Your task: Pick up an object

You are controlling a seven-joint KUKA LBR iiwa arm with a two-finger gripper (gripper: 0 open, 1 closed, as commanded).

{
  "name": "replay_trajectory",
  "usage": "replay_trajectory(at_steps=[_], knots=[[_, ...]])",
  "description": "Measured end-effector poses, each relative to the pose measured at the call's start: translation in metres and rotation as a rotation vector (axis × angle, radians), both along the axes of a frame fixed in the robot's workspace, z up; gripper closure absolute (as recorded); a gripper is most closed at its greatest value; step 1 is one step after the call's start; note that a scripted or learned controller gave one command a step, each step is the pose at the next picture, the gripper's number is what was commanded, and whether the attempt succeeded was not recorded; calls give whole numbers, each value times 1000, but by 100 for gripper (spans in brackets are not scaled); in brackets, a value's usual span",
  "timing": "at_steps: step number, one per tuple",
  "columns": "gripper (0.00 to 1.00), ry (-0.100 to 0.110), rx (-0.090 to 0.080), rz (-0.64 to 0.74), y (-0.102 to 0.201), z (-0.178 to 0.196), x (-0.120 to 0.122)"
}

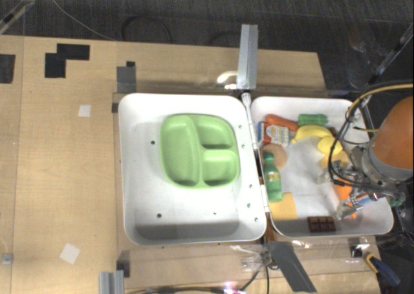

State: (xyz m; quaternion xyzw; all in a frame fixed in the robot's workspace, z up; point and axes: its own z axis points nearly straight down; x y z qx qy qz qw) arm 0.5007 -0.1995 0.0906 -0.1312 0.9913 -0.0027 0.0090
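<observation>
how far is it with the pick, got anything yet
Done: the arm has reached over the right bin, which holds the toys. In hand: nothing that can be seen; the gripper sits low near the bin's right wall, its tips hidden by cables. Left: the grasp and lift. The banana and brown bar lie untouched; the green tray sits in the left bin.

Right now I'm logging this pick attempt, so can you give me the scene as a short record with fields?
left bin: holds a green divided tray
right bin: holds mixed items
near divider: green bottle, carton
far side: yellow banana
near edge: brown chocolate bar
arm: over the right bin's right side
tool: low in the right bin, grip unclear
</observation>
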Motion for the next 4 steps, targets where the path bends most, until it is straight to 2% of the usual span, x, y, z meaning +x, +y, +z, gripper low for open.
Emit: replay_trajectory(at_steps=[1,2,3,4], knots=[[0,2,2,-48,-4,0,0],[100,-17,-2,-42,-3,14,6],[0,-16,-2,-41,-3,14,6],[0,3,-1,8,-6,0,0]])
